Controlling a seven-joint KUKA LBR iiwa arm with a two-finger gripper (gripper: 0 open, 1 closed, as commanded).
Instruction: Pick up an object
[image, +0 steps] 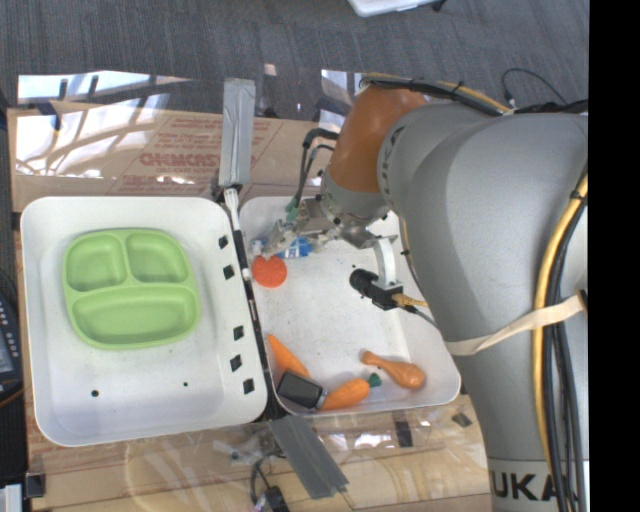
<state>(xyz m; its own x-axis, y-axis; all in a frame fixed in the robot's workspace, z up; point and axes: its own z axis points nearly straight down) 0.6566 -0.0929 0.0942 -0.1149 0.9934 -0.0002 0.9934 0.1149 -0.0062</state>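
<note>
The arm's gripper is reaching into the right bin's far-left corner just beside the orange ball, nothing lifted yet, and I cannot tell how the jaws are standing

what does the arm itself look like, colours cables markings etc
The arm is bulky with smooth light grey rounded casings and an orange band above the wrist. Yellow and black cables run along its right side, with a pale strap across the body. Part of white KUKA lettering shows near the base. The gripper is a small metallic assembly with thin wires.
</note>
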